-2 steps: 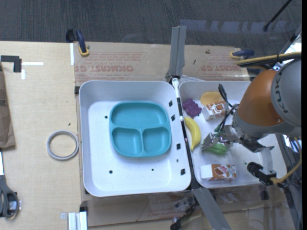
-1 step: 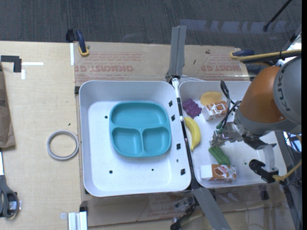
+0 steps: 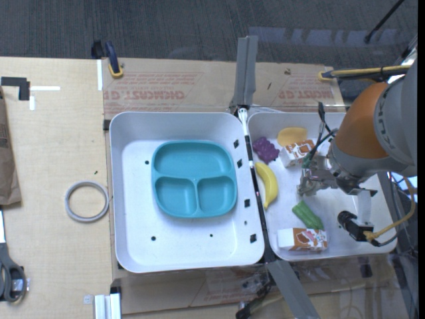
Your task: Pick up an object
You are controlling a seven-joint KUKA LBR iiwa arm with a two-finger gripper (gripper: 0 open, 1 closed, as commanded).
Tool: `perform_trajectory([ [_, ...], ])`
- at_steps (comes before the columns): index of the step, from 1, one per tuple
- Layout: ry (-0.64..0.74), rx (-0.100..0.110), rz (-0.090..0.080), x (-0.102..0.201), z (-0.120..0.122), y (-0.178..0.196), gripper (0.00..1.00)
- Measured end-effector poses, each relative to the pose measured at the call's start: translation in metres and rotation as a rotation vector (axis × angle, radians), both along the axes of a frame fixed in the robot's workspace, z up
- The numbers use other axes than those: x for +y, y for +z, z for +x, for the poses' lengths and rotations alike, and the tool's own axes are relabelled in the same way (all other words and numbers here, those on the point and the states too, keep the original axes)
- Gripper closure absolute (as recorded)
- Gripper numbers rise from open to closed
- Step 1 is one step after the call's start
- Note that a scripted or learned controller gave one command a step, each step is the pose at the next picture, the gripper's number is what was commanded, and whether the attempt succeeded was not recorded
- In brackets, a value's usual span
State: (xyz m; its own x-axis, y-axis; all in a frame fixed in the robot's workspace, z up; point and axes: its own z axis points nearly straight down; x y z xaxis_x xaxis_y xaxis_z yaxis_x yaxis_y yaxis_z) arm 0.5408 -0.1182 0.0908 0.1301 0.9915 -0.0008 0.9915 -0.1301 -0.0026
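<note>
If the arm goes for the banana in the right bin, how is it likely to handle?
The banana is curved and smooth, so it may rock or slip sideways under the gripper. It looks like a toy, so probably light and stiff. It lies against the bin wall, which may crowd a grasp.

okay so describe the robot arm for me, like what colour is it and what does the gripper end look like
The arm is grey with a broad, rounded orange band above the wrist. Below that sits a darker grey wrist section, ending in a small metallic gripper of mixed silver and dark parts. Thin black cables run along the wrist toward the gripper.
</note>
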Motion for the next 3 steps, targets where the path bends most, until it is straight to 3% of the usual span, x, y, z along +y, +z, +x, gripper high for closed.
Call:
perform_trajectory([
  [1,0.0,0.0,0.0,0.0001,0.0,0.0,0.0],
  [2,0.0,0.002,0.0,-0.0014,-0.0005,0.0085,1.0],
  [3,-0.001,0.003,0.0,-0.0013,-0.0005,0.0085,0.0],
])
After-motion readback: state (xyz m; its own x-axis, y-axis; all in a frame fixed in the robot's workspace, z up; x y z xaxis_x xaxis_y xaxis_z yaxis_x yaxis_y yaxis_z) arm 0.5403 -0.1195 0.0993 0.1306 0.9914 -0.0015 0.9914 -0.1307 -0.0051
